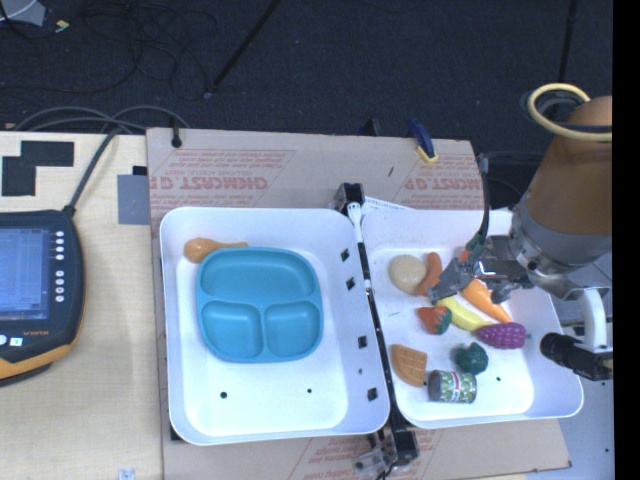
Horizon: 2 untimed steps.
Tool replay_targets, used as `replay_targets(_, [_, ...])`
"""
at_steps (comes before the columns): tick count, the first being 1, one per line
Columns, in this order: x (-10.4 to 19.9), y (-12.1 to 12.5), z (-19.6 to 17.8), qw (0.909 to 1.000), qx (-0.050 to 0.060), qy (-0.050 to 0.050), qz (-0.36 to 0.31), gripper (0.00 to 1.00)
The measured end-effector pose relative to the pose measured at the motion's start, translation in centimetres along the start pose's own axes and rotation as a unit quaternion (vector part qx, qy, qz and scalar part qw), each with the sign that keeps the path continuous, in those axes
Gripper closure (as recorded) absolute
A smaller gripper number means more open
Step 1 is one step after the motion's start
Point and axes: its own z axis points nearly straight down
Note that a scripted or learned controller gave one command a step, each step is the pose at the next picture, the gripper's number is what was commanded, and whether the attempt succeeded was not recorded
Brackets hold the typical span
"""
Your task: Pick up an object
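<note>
Dark carpet strewn with black cables lies behind a surface [100, 388] covered by a printed cardboard sheet [260, 168], on which two shallow white bins sit side by side. At the far left rests a control pendant [30, 288] with a lit screen.

Inside the left bin [180, 388], a blue divided plate [261, 303] takes up the middle, and an orange toy drumstick [205, 249] lies just beside its upper left corner.

Holding a loose cluster of toy food, the right bin [560, 388] contains a pale round bun [406, 272], a reddish sausage [431, 271] touching it, a yellow banana [466, 315], an orange carrot [486, 300], a small red piece [433, 318], a purple grape bunch [502, 335], a green broccoli [468, 357], a brown bread slice [409, 364] and a small tin [452, 386] lying on its side near the front wall.

Reaching in from the right, the grey arm [565, 208] hangs low over the upper part of this cluster, with the gripper [474, 273] just above the carrot and banana. Whether it is released or clenched cannot be told from this angle, and nothing is visibly grasped.
</note>
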Motion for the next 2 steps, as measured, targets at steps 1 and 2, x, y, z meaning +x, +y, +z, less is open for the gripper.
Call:
replay_targets(1, [8.1, -1.4, 8.1, 1.0, 0.003, 0.001, -0.003, 0.0])
replay_targets(2, [7.5, -1.3, 6.7, 1.0, 0.002, 0.0, 0.003, 1.0])
